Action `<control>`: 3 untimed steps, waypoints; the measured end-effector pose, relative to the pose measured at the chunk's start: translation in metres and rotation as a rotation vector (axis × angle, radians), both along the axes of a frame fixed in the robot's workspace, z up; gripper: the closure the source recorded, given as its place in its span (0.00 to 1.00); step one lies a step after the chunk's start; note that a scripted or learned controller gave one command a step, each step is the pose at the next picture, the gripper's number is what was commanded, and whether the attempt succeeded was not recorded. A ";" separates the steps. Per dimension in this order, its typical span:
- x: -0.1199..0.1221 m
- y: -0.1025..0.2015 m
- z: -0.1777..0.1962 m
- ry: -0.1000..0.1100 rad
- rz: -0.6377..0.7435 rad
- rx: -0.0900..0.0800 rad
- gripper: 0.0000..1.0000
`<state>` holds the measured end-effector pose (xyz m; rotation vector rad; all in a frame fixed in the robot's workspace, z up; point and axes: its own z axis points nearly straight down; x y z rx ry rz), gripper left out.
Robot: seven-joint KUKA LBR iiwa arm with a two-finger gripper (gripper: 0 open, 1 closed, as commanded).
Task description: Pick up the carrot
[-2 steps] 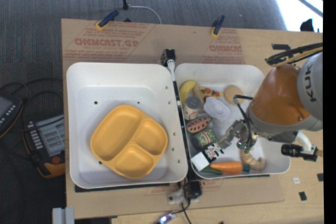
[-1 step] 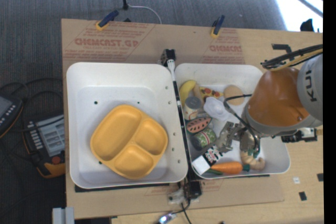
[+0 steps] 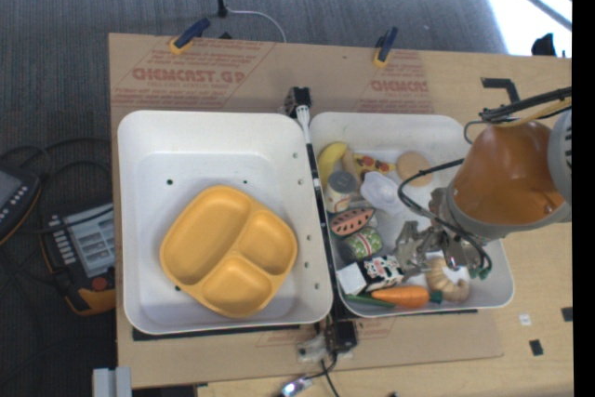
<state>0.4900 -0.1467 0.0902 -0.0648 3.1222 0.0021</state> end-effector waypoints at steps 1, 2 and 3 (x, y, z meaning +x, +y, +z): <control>0.009 -0.057 0.000 0.007 0.124 -0.002 1.00; 0.020 -0.073 -0.001 0.010 0.421 -0.002 1.00; 0.022 -0.072 0.000 0.001 0.840 -0.010 1.00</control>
